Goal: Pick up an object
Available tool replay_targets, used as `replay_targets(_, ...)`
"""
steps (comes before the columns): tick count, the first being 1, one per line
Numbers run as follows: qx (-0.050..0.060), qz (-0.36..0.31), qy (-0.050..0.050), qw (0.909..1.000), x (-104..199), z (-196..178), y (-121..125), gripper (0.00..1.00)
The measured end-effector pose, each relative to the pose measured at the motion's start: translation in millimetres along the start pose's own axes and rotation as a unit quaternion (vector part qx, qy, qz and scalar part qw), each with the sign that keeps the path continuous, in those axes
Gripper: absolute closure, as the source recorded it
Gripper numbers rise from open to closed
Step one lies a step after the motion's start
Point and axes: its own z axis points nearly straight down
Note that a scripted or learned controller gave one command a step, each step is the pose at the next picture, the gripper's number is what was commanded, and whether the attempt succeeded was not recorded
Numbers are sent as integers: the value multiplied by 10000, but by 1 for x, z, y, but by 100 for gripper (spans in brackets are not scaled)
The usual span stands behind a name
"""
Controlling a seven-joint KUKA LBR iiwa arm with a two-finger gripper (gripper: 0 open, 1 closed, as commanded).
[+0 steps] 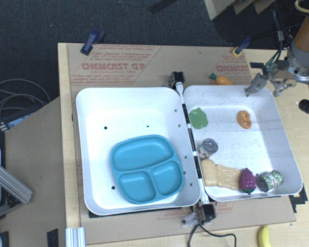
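Hovering above right bin (278,112) far corner, jaws spread apart, gripping nothing, pretzel (243,119) nearby.

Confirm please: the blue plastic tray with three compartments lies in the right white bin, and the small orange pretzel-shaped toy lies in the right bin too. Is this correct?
Not quite. The camera view shows the blue plastic tray with three compartments in the left white bin, not the right one. The rest holds: the small orange pretzel-shaped toy does lie in the right white bin.
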Motion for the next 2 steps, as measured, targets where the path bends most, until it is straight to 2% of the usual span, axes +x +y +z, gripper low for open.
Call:
replay_targets(1, 17, -1, 7, 10000, 13, 73, -41, 0)
replay_targets(2, 17, -2, 10, 10000, 22, 101, -37, 0)
